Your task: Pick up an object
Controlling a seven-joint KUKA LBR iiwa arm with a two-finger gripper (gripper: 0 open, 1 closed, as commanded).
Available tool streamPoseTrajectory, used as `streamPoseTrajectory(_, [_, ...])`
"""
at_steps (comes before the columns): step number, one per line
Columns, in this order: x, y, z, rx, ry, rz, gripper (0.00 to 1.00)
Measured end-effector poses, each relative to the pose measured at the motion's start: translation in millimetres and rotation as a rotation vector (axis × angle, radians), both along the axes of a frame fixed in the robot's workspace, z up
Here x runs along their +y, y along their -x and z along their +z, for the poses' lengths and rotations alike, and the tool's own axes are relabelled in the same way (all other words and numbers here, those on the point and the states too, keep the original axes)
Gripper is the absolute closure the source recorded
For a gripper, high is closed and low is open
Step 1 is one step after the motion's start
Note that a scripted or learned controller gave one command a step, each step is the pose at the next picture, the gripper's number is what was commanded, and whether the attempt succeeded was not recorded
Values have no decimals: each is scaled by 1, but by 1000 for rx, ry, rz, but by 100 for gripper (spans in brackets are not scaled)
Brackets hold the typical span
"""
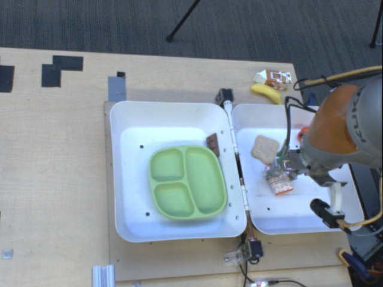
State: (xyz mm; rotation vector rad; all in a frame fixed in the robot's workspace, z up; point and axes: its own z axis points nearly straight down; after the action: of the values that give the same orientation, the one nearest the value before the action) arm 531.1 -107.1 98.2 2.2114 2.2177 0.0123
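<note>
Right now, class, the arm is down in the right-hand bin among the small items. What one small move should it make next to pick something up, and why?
Probably lower a little and close on the small packet. The gripper sits right over it in the right bin, and nothing visibly sits between its fingers yet. The tan slice lies just beside, so keep the move vertical.

arm (350, 130): grey casing | orange band (broad, rounded) | black cable alongside

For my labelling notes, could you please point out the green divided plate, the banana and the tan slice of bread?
green divided plate (206, 181), camera view, its large right compartment.
banana (266, 92), camera view, mid-length of the peel.
tan slice of bread (264, 149), camera view, centre of its top face.
</note>
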Motion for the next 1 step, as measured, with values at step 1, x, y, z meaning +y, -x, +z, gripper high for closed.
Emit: streamPoseTrajectory(1, [59, 39, 87, 9, -3, 2, 100])
